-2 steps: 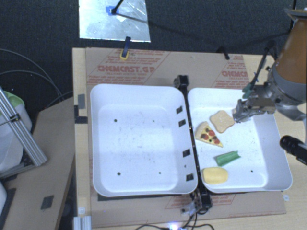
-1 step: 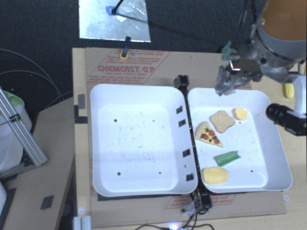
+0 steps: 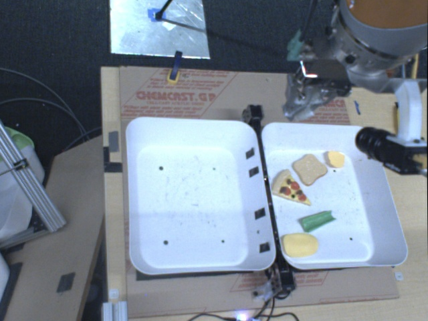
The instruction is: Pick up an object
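The right bin [image 3: 381, 206] holds several toy foods. A tan bread slice [image 3: 309, 169] lies near its back, with a small yellow piece [image 3: 335, 159] just to its right. A pizza slice [image 3: 291, 187] lies against the left wall. Nearer the front are a green vegetable [image 3: 315, 221] and a yellow oval fruit [image 3: 300, 245]. My gripper [image 3: 302, 105] hangs above the cardboard just behind the right bin's back left corner, apart from all the objects. Nothing is visible in its grasp.
The left bin [image 3: 194, 192] stands beside the right one, joined to it by black clips [image 3: 257, 192]. A black camera mount [image 3: 384, 149] juts over the right bin's back right edge. A silver plate [image 3: 159, 19] lies on the floor behind the bench.
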You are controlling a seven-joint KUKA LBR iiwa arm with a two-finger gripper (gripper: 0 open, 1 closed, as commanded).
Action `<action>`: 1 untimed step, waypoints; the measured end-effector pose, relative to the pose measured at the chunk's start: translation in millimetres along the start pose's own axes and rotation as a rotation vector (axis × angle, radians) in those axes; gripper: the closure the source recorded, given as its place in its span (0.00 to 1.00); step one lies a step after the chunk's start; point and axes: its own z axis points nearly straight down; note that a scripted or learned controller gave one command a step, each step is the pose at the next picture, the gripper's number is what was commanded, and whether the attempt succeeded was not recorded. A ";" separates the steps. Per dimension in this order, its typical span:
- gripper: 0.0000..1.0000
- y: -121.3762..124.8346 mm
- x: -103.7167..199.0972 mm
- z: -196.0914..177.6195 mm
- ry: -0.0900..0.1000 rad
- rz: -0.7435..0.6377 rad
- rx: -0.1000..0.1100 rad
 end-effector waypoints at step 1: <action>1.00 0.3 44.1 3.7 -0.001 0.002 0.006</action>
